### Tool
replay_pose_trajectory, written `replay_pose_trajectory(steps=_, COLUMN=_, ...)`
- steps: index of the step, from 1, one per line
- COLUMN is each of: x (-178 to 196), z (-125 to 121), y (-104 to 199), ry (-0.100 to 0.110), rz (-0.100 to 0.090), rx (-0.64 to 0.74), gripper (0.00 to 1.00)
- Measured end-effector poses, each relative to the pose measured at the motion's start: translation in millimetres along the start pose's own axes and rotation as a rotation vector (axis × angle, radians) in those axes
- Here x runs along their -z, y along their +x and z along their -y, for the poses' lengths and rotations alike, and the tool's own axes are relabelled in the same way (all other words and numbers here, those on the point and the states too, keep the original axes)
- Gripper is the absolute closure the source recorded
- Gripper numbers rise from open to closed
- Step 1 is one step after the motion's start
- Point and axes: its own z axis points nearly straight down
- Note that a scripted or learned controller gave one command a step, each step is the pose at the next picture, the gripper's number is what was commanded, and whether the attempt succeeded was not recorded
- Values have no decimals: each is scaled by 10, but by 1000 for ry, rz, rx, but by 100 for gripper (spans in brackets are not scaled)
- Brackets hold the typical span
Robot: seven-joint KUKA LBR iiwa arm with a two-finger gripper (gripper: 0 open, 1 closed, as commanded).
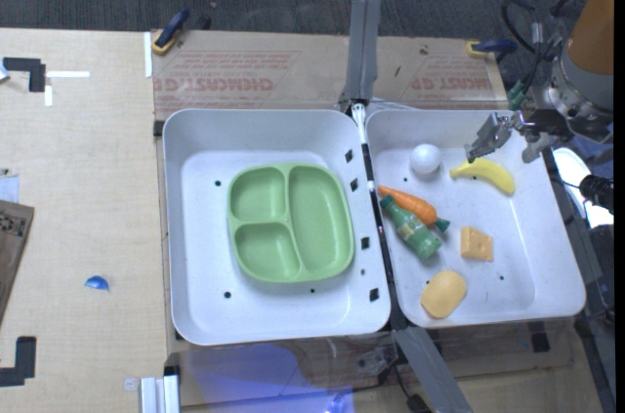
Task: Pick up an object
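— Where do the jaws sit?

— Over the far right corner of the right bin, spread, with nothing between them.

— Which thing is nearest?

— The banana. It lies just beside the jaws, on the near side and a little left of them, on the bin floor.

— How does it run?

— Its long axis goes left to right, tilting toward the near-right end (a slight curve, hump upward in the view). I judge the jaws would have to close across that axis, not along it.

— Anything else close?

— A white ball further left, apart from the banana. The carrot, bottle, cheese and potato lie nearer the front, well off.
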Motion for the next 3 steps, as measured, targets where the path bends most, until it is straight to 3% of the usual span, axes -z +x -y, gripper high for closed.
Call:
replay_pose_trajectory(steps=1, x=-1370, z=-228, y=225, ry=0, rz=0, rx=109, gripper=0)
replay_pose_trajectory(steps=2, x=-961, z=-313, y=278, ry=-3, rz=1, rx=311, gripper=0)
replay_pose_trajectory(steps=3, x=-1611, z=19, y=92, ry=-2, rz=0, rx=423, gripper=0)
